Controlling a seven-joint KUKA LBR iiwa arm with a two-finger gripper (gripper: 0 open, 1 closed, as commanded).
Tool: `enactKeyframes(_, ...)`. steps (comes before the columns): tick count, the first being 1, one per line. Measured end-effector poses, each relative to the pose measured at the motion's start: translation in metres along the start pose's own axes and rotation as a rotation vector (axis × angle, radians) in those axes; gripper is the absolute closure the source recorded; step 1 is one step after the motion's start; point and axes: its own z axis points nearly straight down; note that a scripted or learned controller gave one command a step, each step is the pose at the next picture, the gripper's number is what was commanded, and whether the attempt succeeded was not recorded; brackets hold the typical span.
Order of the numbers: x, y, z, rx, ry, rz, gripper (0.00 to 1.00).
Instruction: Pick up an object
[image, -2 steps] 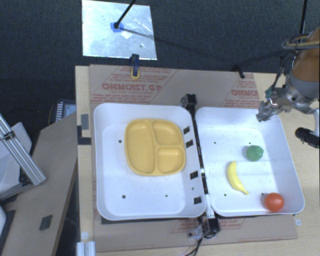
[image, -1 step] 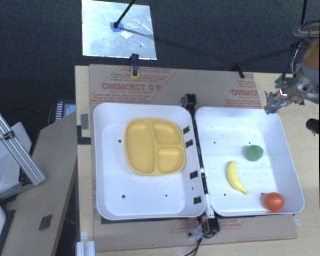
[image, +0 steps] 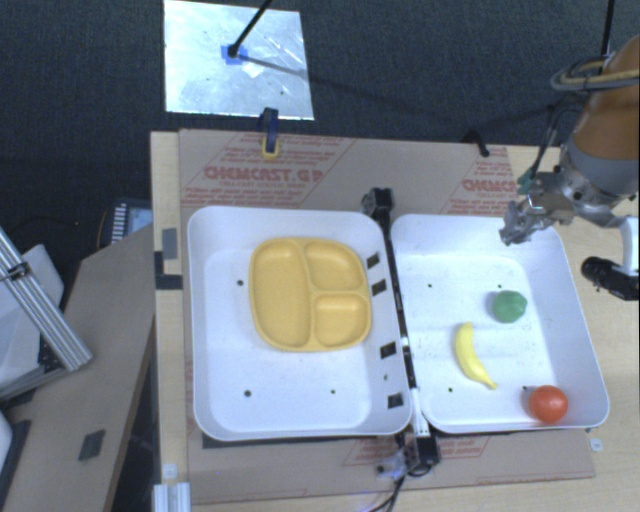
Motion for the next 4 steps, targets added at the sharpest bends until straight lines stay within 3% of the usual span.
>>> enactKeyframes(4,0.192,-0.073,0.018,0.001,0.001,-0.001,1.0)
